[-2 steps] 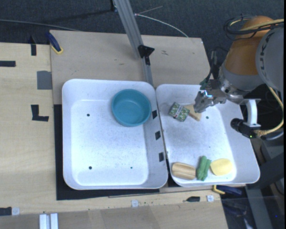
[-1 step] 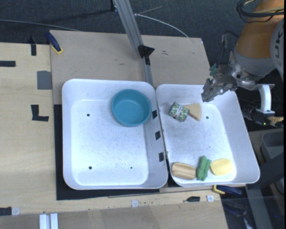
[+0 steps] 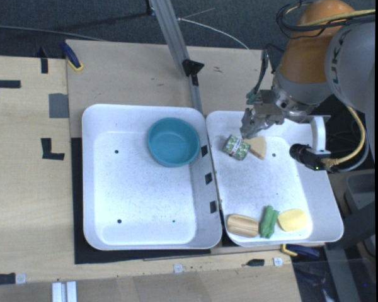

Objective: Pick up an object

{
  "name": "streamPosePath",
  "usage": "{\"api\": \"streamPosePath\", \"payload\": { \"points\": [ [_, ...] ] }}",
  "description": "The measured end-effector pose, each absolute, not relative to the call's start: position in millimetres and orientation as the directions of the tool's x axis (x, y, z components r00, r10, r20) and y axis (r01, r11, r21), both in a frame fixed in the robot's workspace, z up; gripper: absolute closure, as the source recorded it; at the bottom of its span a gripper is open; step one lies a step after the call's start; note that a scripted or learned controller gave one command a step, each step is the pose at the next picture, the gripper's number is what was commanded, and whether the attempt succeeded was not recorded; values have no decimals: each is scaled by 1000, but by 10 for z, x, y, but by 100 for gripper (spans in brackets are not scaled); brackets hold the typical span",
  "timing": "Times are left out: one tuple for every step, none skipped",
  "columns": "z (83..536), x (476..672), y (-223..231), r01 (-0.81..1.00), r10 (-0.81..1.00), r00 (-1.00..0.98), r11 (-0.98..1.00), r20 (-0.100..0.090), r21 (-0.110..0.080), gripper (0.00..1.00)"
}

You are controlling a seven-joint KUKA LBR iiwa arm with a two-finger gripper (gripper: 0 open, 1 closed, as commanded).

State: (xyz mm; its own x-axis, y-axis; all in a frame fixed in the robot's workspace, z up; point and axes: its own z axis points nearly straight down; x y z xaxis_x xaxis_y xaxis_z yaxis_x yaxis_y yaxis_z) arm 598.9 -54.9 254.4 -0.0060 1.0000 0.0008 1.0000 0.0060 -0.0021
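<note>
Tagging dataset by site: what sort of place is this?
Probably a robot-grasping lab bench: two shallow white plastic bins side by side, a grey and orange robot arm reaching in, and toy food like a green plastic pepper.

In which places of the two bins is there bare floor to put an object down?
Left bin: bare floor below and left of the blue bowl. Right bin: bare middle, between the green packet under the gripper and the crowded near edge with bread roll.
</note>
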Motion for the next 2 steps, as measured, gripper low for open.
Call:
{"api": "streamPosePath", "payload": {
  "points": [
    [2579,5959,-35,1000,1000,-7,7,2,-2,100],
    [2592,5980,534,1000,1000,-7,7,1,-1,100]
  ]
}}
